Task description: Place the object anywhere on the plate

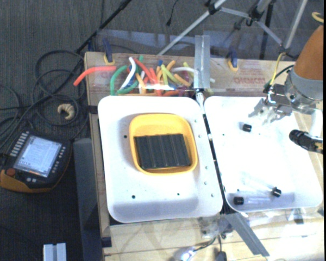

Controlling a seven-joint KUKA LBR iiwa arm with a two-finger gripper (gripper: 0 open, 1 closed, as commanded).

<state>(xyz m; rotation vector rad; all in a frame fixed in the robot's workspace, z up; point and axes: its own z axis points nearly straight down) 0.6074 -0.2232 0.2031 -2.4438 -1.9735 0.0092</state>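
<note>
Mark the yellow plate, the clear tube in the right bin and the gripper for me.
yellow plate [135,129]: camera view, on its left rim.
clear tube [255,198]: camera view, mid-length of its transparent body.
gripper [269,112]: camera view, between its fingertips over the right bin.

A tangle of coloured tubes [146,76] (orange, green, white, yellow, red) is seen along the back of the bench, behind the left bin [114,162]. A teach pendant [31,162] with a lit screen is seen on the dark floor to the left, its yellow casing at the lower edge. Black cables [49,99] are looped on the floor above it. Light metal tripod legs [244,10] are crossed at upper right. Two small blue clamps [105,49] are fixed at the back edge of the bench.
</note>
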